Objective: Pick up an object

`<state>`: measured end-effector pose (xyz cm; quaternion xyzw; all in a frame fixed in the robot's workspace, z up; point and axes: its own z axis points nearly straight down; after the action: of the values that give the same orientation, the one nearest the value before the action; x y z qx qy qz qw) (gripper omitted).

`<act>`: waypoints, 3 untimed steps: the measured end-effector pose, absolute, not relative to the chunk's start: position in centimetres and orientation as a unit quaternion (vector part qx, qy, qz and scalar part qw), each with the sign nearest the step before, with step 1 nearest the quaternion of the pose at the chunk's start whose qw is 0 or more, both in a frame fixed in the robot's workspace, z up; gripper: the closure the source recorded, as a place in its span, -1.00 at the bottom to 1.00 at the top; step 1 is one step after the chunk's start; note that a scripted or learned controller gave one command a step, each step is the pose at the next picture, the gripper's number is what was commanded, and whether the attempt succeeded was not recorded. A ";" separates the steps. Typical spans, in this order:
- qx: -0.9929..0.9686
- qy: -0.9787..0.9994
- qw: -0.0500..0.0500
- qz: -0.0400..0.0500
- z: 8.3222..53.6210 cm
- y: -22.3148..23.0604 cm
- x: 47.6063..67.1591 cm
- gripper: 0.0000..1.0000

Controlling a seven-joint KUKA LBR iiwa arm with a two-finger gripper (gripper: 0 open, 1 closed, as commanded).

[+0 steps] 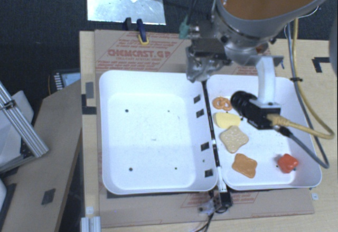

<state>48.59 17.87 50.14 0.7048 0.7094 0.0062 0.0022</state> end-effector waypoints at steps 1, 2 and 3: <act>0.705 0.710 0.002 0.004 53.7 23.7 53.3 1.00; 0.709 0.705 0.000 0.000 53.6 14.3 48.5 1.00; 0.703 0.711 0.000 0.002 53.5 23.3 48.6 1.00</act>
<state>48.57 23.28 53.48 0.7032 0.7110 0.0019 -0.0004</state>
